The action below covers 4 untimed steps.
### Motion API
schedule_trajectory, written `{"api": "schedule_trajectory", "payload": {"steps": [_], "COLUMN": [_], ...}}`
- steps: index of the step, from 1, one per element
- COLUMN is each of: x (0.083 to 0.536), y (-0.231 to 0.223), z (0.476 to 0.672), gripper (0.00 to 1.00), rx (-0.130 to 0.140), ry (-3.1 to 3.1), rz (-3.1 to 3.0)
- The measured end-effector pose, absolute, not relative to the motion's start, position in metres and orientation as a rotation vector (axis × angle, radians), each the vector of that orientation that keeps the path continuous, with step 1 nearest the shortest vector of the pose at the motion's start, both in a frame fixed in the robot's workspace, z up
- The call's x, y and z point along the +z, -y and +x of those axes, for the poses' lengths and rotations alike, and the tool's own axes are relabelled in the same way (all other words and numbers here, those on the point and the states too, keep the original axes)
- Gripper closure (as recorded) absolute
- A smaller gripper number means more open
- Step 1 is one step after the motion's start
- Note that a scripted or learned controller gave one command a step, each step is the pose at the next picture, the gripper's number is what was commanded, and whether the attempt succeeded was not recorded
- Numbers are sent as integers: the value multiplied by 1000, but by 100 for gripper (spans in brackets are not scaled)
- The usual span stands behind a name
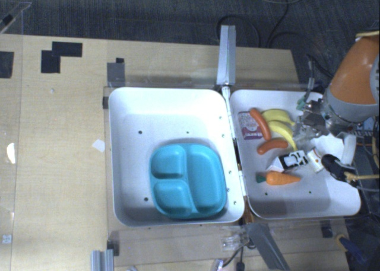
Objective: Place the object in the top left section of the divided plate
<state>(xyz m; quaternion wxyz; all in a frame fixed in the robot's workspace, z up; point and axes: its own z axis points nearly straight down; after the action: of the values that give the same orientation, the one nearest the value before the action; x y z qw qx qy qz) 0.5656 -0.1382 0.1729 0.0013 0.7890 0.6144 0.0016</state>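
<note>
1. Counts: two white bins, the left bin (122, 145) and the right bin (332, 204). One blue divided plate (189, 182). One banana (279, 123). Two orange-red sausages: the upper sausage (259, 123) and the lower sausage (272, 145). One carrot (281, 178). One pinkish card (246, 126). One small black-and-white item (293, 159); its kind cannot be told.
2. Left bin: holds the divided plate alone, lying flat toward the bin's near side. The plate has three sections, one large on the right and two smaller on the left. The top left section (168, 163) shows bare blue.
3. Right bin: holds all the loose things. The card lies against the left wall, with the upper sausage just beside it. The banana is right of that sausage, and the lower sausage lies just below the banana. The black-and-white item sits between the lower sausage and the carrot, which lies nearest the front.
4. Task's thing: which of these loose things it is cannot be told. Every candidate lies in the right bin, well apart from the plate.
5. Gripper (307, 120): over the right bin, just beside the banana's right end. Nothing is seen held, and whether it is spread or closed cannot be told.
6. Writing: the card carries print that is too small to read.
</note>
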Motion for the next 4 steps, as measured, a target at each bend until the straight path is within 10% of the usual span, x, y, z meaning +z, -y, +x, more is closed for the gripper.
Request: {"api": "schedule_trajectory", "payload": {"steps": [1,2,3,4], "x": [135,222,162,197], "y": [124,170,146,139], "z": [640,577,492,577], "gripper": [100,100,100,100], "rx": [6,6,3,6], "ry": [-2160,-2405,-2457,-2511], "rz": [2275,2011,1953,1877]}}
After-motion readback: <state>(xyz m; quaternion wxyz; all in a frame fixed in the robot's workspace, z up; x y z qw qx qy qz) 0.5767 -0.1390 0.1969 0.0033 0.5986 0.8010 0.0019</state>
